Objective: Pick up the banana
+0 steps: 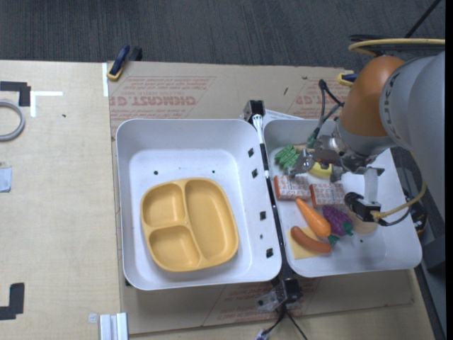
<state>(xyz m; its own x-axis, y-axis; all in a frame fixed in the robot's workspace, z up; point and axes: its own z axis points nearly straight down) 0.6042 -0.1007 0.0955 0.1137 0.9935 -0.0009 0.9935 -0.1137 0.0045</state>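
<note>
Item: small yellow plastic banana [322,168], lying in the right-hand shallow white bin [382,257], toward its upper middle. You see only a short yellow stretch of it; the rest sits under the arm's wrist, so its long axis appears to run roughly left-right across the view, but you cannot be sure.

Item: two-finger gripper [316,163] on the grey arm with the orange band [368,98]. It sits low over that same bin, directly at the banana. How far its claw is spread, you cannot tell; the wrist and cables hide it, and nothing confirms a hold.

Relation you need: the banana lies right at the claw's tip, slightly below and to its right in the view, not apart from it. Any correction is a small one.

Neighbours, close: green leafy toy vegetable [287,156] just left; red-and-white patterned packet [291,187] just below; orange toy carrot [313,217], purple grape cluster [338,219] and red sausage [311,240] nearer the front edge.

Elsewhere: yellow three-compartment plate [188,223] in the left-hand white bin [134,154], well apart.
</note>
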